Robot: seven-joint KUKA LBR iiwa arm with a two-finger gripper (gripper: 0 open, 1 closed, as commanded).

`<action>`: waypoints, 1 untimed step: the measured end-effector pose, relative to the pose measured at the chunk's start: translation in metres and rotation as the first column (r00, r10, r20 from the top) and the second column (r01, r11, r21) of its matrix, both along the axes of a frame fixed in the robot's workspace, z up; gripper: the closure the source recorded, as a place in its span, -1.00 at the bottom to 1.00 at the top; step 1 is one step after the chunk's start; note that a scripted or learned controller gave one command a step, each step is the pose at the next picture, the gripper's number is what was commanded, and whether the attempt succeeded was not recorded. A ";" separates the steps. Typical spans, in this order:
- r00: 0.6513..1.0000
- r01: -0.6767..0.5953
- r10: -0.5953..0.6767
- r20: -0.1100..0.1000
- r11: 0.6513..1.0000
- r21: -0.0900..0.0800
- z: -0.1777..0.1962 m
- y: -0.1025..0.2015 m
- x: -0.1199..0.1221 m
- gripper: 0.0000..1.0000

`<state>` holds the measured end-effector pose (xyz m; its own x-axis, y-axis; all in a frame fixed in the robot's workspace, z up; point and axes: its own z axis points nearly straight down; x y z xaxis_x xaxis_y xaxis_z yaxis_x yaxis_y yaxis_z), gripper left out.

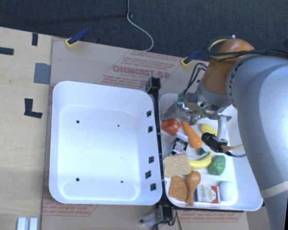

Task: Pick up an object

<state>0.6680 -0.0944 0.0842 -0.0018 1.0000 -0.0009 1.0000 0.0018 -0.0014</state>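
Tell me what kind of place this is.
Most likely a robot lab bench for grasping trials: two white bins clamped side by side, toy food such as a carrot and banana, and a grey arm reaching in.

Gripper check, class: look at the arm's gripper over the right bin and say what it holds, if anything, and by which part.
It cannot be told. The gripper is low over the right bin, close to the red toy and carrot, but no item shows between its fingers.
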 end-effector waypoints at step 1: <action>1.000 -0.005 0.005 -0.005 1.000 0.012 0.041 0.060 -0.010 -1.00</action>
